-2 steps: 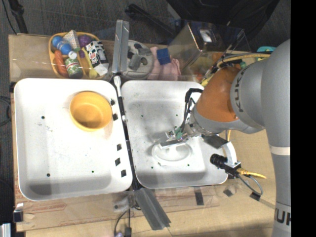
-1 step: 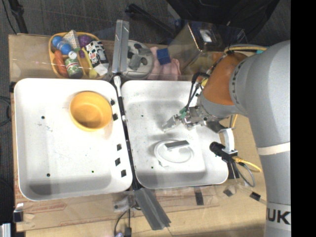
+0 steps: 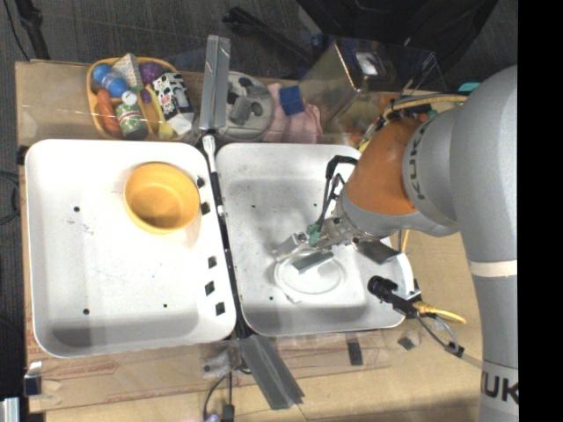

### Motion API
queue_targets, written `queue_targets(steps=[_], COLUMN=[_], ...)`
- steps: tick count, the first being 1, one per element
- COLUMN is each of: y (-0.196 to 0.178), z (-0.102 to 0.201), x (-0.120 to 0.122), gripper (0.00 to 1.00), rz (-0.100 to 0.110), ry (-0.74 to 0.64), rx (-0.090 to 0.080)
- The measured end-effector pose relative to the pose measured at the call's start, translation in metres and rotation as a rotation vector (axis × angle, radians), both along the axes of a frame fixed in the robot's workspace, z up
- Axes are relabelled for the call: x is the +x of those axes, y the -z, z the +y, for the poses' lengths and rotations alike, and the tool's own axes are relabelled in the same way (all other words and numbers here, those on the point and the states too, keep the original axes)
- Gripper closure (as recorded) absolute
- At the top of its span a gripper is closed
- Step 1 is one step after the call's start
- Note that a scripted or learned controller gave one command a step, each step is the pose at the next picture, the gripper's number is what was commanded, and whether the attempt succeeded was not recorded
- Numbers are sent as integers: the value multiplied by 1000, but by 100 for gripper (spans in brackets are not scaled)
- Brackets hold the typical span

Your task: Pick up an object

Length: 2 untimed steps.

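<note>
My gripper [image 3: 308, 251] is low in the right bin [image 3: 264, 183], near its front middle. Just under and in front of it lies a clear, round, ring-like thing [image 3: 310, 279] on the bin floor. The gripper's metal tip is touching or just above the ring's back edge; I cannot tell which. A small green part [image 3: 313, 233] shows at the gripper's base. An orange-yellow bowl [image 3: 161, 197] stands upright in the left bin [image 3: 79, 262], towards its back right. The arm's grey body and orange band [image 3: 387, 174] hang over the right bin's right side.
Behind the bins, a yellow basket [image 3: 132, 99] holds several small items. A grey round object [image 3: 246, 104], a blue block [image 3: 291, 99] and pink cloth [image 3: 303, 126] lie behind the right bin. Black clips sit along the ridge [image 3: 222, 253] between the bins.
</note>
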<state>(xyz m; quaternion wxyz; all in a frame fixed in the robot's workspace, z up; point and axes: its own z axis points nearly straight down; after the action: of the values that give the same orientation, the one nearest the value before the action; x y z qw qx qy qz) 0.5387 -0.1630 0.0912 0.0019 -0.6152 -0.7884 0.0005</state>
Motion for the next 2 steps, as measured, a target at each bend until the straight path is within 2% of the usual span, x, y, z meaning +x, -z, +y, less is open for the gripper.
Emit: queue_targets(steps=[1, 2], y=[-10, -10], z=[0, 0], x=[1, 1], gripper=[100, 0], rz=[0, 0], ry=[-4, -4], rx=[0, 0])
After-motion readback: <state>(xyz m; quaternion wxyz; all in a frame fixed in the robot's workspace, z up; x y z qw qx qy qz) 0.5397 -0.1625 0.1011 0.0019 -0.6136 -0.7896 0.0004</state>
